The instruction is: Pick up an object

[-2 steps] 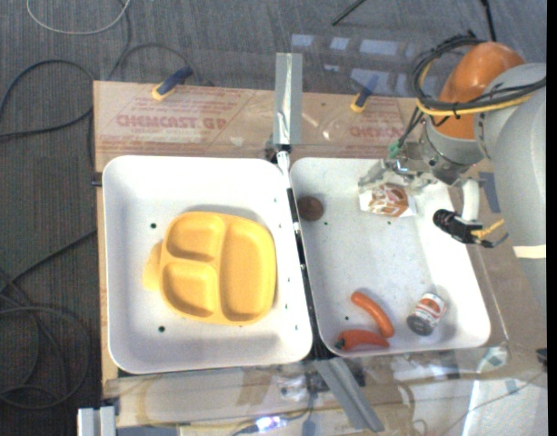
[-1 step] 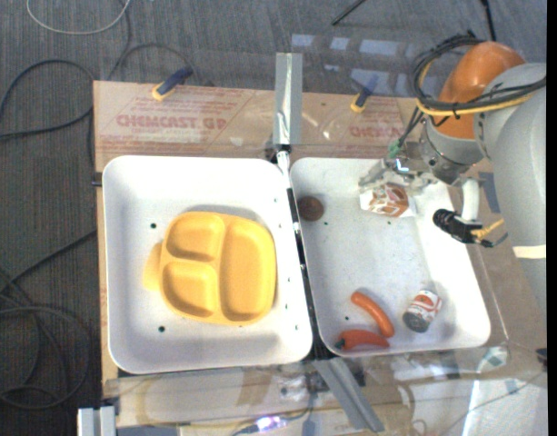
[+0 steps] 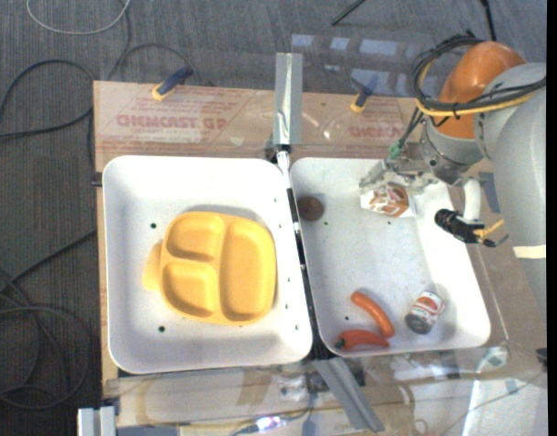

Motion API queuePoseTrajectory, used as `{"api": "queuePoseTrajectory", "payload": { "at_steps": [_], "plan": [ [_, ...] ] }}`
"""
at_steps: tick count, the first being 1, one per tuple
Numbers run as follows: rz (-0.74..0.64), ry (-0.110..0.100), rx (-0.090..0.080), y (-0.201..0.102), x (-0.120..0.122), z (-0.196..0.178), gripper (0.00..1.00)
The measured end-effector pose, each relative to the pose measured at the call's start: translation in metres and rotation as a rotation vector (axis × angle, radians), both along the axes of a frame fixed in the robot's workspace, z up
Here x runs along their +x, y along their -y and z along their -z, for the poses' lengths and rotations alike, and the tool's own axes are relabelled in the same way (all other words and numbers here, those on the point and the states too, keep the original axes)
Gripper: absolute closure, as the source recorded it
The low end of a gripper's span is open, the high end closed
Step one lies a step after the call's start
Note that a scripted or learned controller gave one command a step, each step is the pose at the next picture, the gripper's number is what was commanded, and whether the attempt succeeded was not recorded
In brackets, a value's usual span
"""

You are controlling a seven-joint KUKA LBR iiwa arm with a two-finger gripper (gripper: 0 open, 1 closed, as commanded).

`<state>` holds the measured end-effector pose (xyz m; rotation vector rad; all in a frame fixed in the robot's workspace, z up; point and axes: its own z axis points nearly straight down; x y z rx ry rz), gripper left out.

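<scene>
Your gripper sits at the right bin's far edge, directly over a crumpled wrapper packet. Whether it grasps the packet, I cannot tell. Judged step: the grab. Next, lift straight up and confirm the packet rises.

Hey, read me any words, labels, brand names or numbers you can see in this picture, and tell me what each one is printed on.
"CHEMCAST GP": faint red print on the clear sheet behind the left bin, partly blurred, so the reading is unsure.
Similar red print on the sheet behind the right bin: too blurred to read.
Label on the small can: too small to read.
Wrapper at the gripper: unreadable.
</scene>
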<state>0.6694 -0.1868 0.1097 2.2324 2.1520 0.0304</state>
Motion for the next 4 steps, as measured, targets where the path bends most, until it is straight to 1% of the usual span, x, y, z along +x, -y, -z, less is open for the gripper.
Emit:
{"api": "queuePoseTrajectory", "payload": {
  "at_steps": [1, 2, 3, 4],
  "plan": [
    [0.006, -0.001, 0.002, 0.0013, 0.0005, 0.0, 0.0],
    [-0.012, -0.014, 0.004, 0.003, 0.0072, 0.0042, 0.0],
    [-0.064, -0.006, -0.008, 0.0003, -0.0002, 0.0053, 0.0],
    [-0.047, -0.002, -0.004, 0.001, -0.0024, 0.0053, 0.0]
  ]
}}
